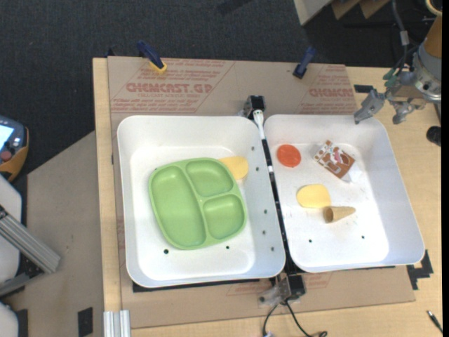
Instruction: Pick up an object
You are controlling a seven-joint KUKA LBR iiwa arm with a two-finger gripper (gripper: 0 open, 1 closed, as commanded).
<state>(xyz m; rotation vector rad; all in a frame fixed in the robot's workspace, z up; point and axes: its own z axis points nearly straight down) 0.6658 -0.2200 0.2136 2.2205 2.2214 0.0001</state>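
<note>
In the right bin (393,188) lie a round red piece (288,155), a brown and white wrapped item (335,159), a yellow rounded piece (313,196) and a tan cone (339,213). A second yellow piece (235,166) rests in the left bin (133,188) against a green divided plate (198,202). My gripper (384,111) hangs above the right bin's far right corner, its two fingers spread open with nothing between them. It is well apart from every object.
The bins sit side by side on a cardboard sheet (210,83) held by blue clamps (151,56) at the back. A black clip (254,106) joins the bins at the far edge. The arm's wrist (428,69) comes in from the upper right.
</note>
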